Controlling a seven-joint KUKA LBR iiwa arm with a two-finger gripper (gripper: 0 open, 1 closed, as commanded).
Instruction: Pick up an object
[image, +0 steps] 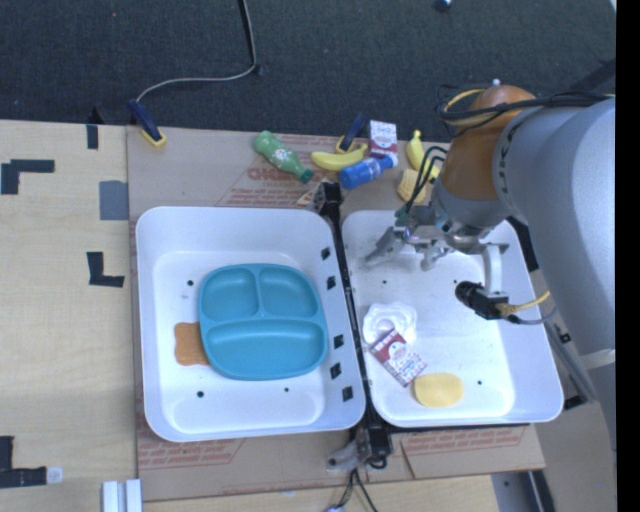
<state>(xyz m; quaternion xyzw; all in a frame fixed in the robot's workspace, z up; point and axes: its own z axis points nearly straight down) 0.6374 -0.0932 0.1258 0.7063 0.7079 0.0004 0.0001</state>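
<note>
While nothing is lifted yet, we are hovering our gripper over the right bin's far end, fingers seemingly spread and gripping nothing. The packet and yellow piece are lying near the front, well apart from us.

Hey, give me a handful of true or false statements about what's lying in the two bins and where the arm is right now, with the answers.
1. The blue divided plate lies in the left bin. True.
2. The yellow round piece lies in the left bin. False: it lies in the right bin.
3. The gripper is over the right bin. True.
4. The gripper is touching the red and white packet. False: the packet lies apart from it, nearer the camera.
</note>
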